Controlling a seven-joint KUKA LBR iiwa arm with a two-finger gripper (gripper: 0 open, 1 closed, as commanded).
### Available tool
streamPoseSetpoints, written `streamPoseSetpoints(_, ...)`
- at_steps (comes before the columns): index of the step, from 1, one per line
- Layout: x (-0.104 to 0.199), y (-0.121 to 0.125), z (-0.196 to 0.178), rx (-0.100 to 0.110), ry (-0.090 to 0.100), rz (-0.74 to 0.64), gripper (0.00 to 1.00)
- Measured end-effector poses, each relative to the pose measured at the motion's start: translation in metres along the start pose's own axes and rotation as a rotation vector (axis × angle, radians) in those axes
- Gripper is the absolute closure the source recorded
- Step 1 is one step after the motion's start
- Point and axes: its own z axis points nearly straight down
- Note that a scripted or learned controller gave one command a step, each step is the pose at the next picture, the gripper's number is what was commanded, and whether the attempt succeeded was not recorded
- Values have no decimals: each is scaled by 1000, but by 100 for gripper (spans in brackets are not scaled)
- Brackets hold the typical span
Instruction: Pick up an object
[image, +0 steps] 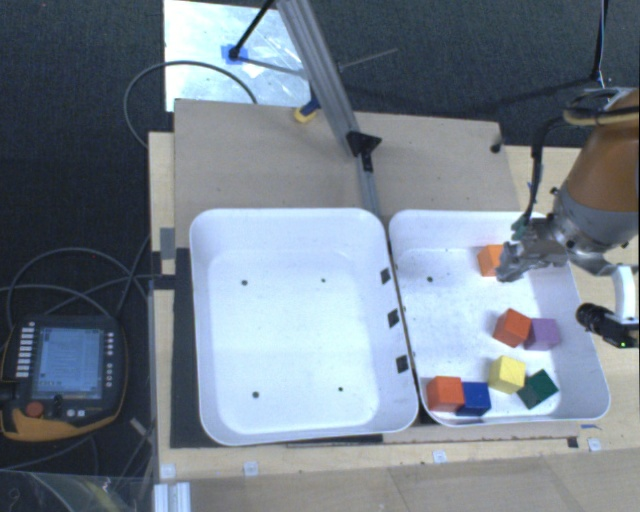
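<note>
The bench (280, 150) carries two shallow white bins side by side. The left bin (290, 235) is the bigger-looking of the pair from this slant; the right bin (440, 310) sits touching it along their shared edge. The grey arm (600, 170) with its orange band reaches in from the right over the right bin's far corner. A handheld control pendant (62, 375) lies off the bench to the left.

The end effector (518, 262) hangs low at the upper right part of the right bin, just beside an orange block (488, 260) that shows at its left. From this angle its fingertips are too dark and blurred to say how far apart they stand, or whether they touch the block; I cannot tell.

Lower in the same bin lie the other blocks: a red-orange block (512, 327) touching a purple block (544, 333), a yellow block (506, 374) near a green block (538, 388), and at the near edge an orange cube (445, 391) beside a blue block (475, 397).
</note>
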Motion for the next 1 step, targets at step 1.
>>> streamPoseSetpoints(1, 0, 2, -40, 0, 0, 0, 100)
